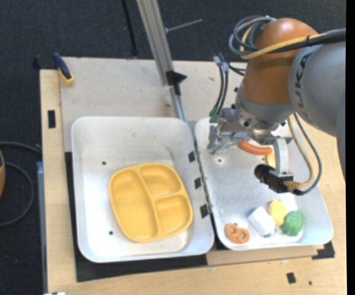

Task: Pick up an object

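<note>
Nearest pick is the carrot (255, 147), orange, lying at the far end of the right bin (232, 189), partly hidden under my wrist. My hand (219, 141) sits low just left of it, near the bin's far-left corner; I can't tell whether it is wide or narrow from this angle, and nothing visible sits in it.

Other options cluster at the bin's near edge, well apart from my hand: pretzel (237, 233), white block (262, 221), lemon (277, 211), green piece (293, 223). Block, lemon and green piece touch or nearly touch, so a grab there risks nudging neighbours. The pretzel lies a bit apart, flat, probably hard to get under.

I judge the carrot best: shift right a little, line the grip across its narrow width, come straight down, close, then lift slowly. Watch the bin wall and the dangling cable (309, 165).

Left bin (91, 165) holds a yellow tray (150, 200); not a practical pick. Both bins rest on the worktop (103, 85).
</note>
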Controlling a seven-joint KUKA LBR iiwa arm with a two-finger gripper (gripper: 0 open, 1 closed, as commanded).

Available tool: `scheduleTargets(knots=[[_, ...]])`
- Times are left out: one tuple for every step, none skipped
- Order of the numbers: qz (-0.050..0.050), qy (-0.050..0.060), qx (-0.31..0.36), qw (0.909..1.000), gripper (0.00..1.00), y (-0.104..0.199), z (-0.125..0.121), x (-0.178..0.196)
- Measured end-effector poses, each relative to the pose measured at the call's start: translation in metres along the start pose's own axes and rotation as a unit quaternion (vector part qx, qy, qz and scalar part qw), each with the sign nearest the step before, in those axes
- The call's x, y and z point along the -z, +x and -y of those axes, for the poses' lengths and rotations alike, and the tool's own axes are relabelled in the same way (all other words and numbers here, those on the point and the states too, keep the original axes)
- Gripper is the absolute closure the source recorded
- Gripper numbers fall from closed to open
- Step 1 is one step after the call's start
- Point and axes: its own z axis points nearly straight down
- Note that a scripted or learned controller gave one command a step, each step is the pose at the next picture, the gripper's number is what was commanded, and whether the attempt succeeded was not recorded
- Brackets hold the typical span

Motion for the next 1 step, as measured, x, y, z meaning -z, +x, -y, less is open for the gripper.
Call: scheduleTargets(knots=[[0.000, 0.000, 0.000, 1.0000, 1.00, 0.0483, 0.0161, -0.0057]])
